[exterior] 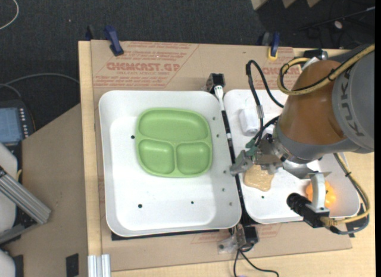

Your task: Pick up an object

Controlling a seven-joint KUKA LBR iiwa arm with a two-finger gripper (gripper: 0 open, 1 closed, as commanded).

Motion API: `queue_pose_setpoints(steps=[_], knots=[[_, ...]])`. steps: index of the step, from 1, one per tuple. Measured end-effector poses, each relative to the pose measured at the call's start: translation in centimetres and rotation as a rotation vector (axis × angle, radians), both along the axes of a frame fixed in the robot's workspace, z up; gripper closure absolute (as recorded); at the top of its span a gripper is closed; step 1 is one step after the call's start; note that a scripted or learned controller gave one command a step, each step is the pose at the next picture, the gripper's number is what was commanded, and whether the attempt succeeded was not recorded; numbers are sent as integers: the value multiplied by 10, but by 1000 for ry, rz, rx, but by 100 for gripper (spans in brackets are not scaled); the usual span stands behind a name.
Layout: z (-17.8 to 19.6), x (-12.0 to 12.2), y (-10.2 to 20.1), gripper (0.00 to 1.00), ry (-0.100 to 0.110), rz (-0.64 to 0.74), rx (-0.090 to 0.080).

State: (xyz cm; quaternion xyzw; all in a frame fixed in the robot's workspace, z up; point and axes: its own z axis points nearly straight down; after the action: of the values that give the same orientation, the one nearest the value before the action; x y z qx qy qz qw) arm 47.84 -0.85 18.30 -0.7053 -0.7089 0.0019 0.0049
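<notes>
My gripper [255, 158] hangs low over the left side of the right bin [274, 210], close to the wall between the two bins. Just under and in front of it lies a tan, flat, lumpy object [259, 180], touching or nearly touching the gripper's tip. An orange and yellow object [322, 194] sits at the front right of the same bin. A white rounded object [246, 121] lies at the back left of that bin. The arm's grey and orange body hides much of the bin's middle.
The left bin [119, 210] holds a green divided plate [175, 142] in its back half. Blue clamps [113, 40] grip the bench's far edge. Cables run along the bins' dividing wall.
</notes>
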Motion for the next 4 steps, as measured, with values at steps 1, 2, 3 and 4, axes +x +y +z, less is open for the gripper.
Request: queue_pose_setpoints(steps=[1, 2, 3, 4], knots=[[169, 3, 39, 0, -28, 2, -1], [170, 2, 36, 100, -12, -3, -5], [180, 1, 122, 100, -13, 5, -2], [313, 2, 81, 100, -27, -7, -1]])
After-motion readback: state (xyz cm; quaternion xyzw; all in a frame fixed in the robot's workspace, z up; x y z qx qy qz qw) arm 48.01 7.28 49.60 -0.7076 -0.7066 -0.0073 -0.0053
